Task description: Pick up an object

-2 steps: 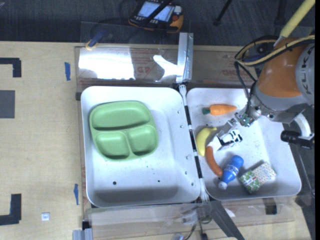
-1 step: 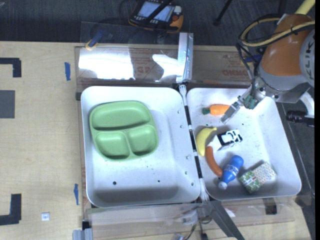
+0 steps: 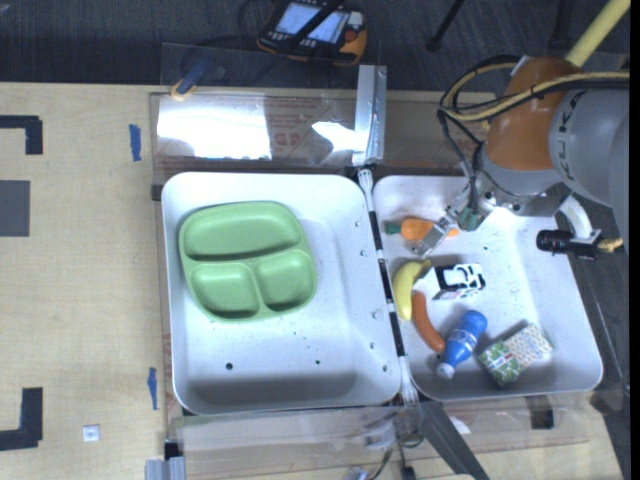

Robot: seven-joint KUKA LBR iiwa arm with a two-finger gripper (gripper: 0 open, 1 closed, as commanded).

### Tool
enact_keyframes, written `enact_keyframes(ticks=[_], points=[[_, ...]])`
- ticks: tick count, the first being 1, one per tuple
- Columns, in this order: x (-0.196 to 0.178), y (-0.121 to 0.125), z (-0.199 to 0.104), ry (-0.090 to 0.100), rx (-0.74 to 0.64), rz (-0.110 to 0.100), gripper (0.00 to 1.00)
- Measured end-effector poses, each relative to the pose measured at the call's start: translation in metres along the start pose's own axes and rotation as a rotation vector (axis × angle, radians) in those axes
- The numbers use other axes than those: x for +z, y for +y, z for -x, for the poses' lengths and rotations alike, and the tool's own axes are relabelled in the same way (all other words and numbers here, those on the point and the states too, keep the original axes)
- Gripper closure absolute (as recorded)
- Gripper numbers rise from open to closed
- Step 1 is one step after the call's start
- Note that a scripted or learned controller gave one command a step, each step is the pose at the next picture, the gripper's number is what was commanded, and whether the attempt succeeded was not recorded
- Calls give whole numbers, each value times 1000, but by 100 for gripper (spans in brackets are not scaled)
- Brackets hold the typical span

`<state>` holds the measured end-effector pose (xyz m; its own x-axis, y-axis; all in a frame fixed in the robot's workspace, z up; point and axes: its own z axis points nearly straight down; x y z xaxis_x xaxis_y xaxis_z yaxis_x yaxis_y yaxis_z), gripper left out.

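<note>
My gripper (image 3: 444, 230) reaches down into the back left part of the right bin (image 3: 575, 318). Its tip is right at an orange carrot-like toy (image 3: 413, 230) with a green end, touching it or just above it. In front of that lie a yellow banana (image 3: 403, 286) and a brown-orange sausage (image 3: 428, 324). A black and white toy car (image 3: 459, 280) sits in the middle of the bin. Towards the bin's front are a blue bottle (image 3: 460, 342) and a green patterned box (image 3: 514, 355).
The left bin (image 3: 340, 358) holds a green divided tray (image 3: 248, 258). A low ridge separates the two bins. A clear plastic sheet (image 3: 260, 126) and a metal bracket (image 3: 371, 113) lie behind the bins. The arm's orange band (image 3: 522, 118) and cables hang over the right bin's back edge.
</note>
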<state>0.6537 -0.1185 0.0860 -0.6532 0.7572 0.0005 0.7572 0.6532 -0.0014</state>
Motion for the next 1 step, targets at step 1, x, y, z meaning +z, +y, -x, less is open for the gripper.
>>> enact_keyframes(ticks=[1], points=[[-20, -40, -2, -3, -69, 4, 0]])
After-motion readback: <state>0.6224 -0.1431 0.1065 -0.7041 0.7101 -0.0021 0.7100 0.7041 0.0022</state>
